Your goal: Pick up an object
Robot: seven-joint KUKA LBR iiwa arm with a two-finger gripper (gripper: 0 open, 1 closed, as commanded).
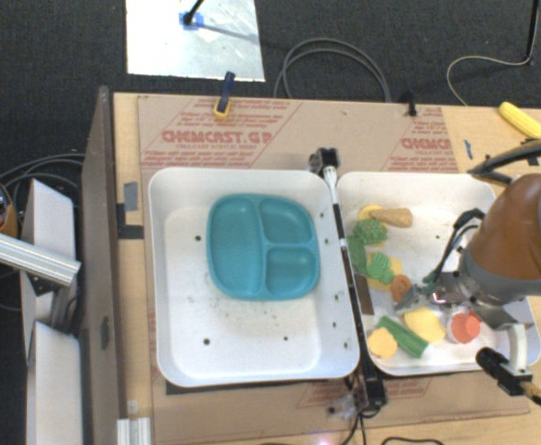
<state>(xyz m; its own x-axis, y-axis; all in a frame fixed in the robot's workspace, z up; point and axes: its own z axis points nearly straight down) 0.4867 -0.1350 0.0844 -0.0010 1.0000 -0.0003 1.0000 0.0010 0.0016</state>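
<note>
Toy food crowds the right-hand white bin on the bench, where the grey arm with its orange band reaches in from the right and its gripper sits low over the pile; whether the gripper is open or closed cannot be told from this angle, and no item is seen between its parts. Just beside the gripper lie a yellow piece, a red-orange piece and a small brown piece. A green pickle-like piece rests against a round yellow piece near the bin's front edge. Farther back are two green leafy pieces and a tan, bread-like piece. The left-hand white bin holds a teal divided plate, well apart from the gripper.
</note>
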